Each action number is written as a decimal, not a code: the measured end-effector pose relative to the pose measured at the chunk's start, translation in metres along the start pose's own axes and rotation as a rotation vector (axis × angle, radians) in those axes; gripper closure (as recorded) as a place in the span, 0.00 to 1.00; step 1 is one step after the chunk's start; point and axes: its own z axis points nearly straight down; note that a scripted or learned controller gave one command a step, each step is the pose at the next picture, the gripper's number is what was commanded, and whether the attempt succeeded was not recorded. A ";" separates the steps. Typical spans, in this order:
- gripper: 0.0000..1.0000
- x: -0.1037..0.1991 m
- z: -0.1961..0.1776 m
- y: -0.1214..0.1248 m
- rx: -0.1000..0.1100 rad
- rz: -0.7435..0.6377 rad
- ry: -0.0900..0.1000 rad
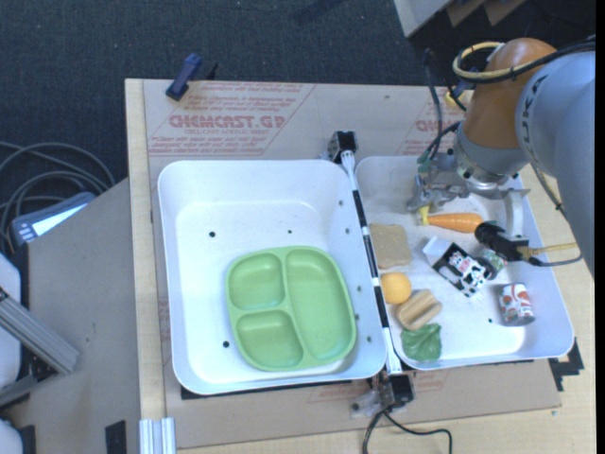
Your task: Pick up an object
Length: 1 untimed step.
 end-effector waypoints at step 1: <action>1.00 0.050 -0.091 -0.021 -0.005 -0.002 -0.001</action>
